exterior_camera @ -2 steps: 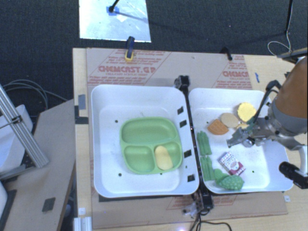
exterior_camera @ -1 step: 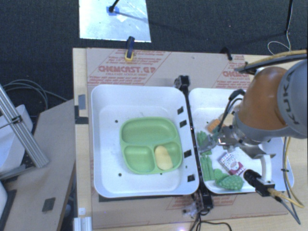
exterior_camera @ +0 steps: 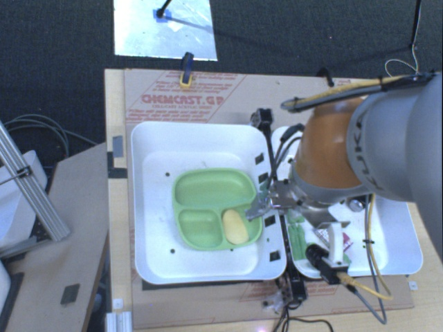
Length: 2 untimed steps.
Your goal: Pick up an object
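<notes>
Your gripper (exterior_camera: pixel 257 209) sits at the right rim of the green tray (exterior_camera: pixel 208 203) in the left bin (exterior_camera: pixel 156 185), just beside the yellow object (exterior_camera: pixel 235 227) in the tray's lower right compartment. You cannot tell its state (the metal parts blur together). Descend off-centre and it may catch the tray wall, dragging the tray instead of taking the object

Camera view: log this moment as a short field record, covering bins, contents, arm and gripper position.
left bin: holds a green tray
tray: three compartments; a yellow object lies in the lower right one
right bin: a green item and a red-and-white item, partly hidden by the arm
arm: over the right bin
gripper: at the tray's right edge, above the yellow object
grasp: cannot tell
</notes>
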{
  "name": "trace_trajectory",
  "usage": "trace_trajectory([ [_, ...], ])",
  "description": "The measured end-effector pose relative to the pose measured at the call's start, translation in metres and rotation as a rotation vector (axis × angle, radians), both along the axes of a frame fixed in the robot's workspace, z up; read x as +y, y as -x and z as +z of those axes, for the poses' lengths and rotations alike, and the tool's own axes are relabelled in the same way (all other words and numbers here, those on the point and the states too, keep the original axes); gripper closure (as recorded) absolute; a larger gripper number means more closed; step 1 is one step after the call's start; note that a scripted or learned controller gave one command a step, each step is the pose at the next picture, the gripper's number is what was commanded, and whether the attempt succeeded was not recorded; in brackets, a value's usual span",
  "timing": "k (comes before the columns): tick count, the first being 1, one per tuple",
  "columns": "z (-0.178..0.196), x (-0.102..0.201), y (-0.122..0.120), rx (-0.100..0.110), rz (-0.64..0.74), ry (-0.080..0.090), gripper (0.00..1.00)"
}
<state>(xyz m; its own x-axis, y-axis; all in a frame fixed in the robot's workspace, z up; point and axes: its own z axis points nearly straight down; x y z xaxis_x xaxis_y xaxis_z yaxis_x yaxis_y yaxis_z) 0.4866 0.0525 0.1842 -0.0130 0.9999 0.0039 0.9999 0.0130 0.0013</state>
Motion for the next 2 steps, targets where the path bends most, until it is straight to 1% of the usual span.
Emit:
trace_trajectory([
  [1, 0.0, -0.077, -0.013, -0.001, -0.019, 0.007, 0.0],
  [2, 0.0, -0.003, 0.0, 0.002, -0.003, 0.001, 0.0],
])
